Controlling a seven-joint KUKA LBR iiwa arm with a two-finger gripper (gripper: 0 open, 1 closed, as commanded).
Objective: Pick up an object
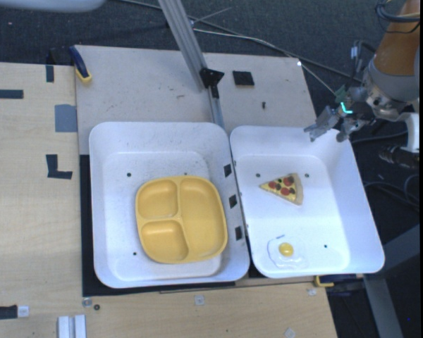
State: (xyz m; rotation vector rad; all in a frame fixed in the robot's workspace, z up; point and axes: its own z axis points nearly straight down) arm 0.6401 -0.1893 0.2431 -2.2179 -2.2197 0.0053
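My tool [329,127] hangs over the far right corner of the right bin [352,189] with its fingers spread apart and nothing between them — well apart from anything I could grasp. In that bin lie a pizza slice [284,187] near the middle and a fried egg [285,251] toward the near rim; the left bin [113,189] holds a yellow tray [180,218] with three compartments.
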